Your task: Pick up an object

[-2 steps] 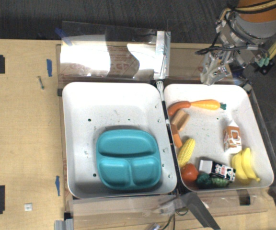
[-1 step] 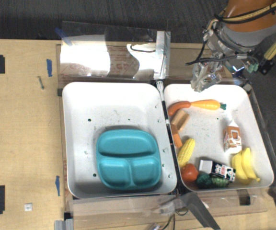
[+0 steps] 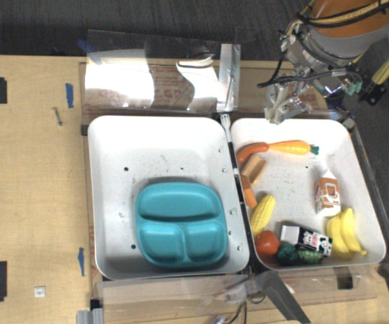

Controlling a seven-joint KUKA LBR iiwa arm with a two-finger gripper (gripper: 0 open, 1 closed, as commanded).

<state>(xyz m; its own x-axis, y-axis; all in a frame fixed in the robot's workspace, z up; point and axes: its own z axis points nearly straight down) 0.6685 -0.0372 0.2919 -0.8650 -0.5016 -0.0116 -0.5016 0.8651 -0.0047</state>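
A: Where's the gripper (image 3: 283, 108)?

B: It hangs over the far rim of the right bin (image 3: 363, 181), toward that bin's left corner, under the grey wrist with the orange band. Its fingers look clear and blurred against the bench, so I cannot tell whether they are spread or pressed together. Nothing sits between them that I can make out.

A: What lies closest to it?

B: The carrot (image 3: 290, 148), just below the gripper in the view and a little to its right. It lies flat on the bin floor, long axis running left to right, green top end pointing right, narrow tip pointing left. It is apart from the gripper.

A: And the rest?

B: A red-orange sausage (image 3: 251, 151) touches the carrot's left tip, below and left of the gripper. Farther down from the gripper lie a brown block (image 3: 254, 171), a corn cob (image 3: 263, 212) tilted upright in the view, and a tomato (image 3: 267, 243). Down and to the right of it are a small carton (image 3: 327, 195) and a banana bunch (image 3: 346, 232). Well to the gripper's lower left, in the left bin (image 3: 113, 147), sits a teal divided tray (image 3: 180, 223).
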